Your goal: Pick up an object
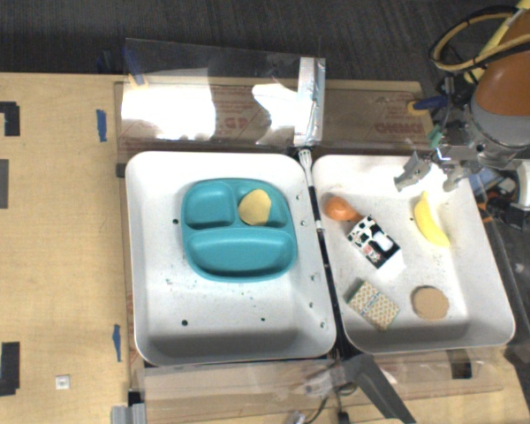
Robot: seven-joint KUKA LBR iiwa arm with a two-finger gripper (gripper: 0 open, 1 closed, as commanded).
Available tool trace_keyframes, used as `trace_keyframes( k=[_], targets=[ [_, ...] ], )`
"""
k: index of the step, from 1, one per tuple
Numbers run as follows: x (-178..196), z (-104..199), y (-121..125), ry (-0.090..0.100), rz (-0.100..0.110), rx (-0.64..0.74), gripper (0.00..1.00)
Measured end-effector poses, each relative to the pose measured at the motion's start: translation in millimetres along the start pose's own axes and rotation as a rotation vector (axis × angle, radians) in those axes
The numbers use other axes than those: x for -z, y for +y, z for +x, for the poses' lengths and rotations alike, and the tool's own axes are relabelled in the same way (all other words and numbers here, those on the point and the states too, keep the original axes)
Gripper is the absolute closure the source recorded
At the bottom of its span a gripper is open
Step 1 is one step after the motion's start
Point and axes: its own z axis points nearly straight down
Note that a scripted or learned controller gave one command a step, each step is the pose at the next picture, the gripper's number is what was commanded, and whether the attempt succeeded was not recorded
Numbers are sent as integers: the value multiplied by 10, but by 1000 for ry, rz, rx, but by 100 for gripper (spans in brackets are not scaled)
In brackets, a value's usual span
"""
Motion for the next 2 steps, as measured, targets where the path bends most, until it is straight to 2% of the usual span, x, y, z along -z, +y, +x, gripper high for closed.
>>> trace_keyframes(
  k=[1,2],
  targets=[
    [-676,-305,141,0,5,-291,0],
    [-719,-253,84,0,3,-416,0]
  ],
)
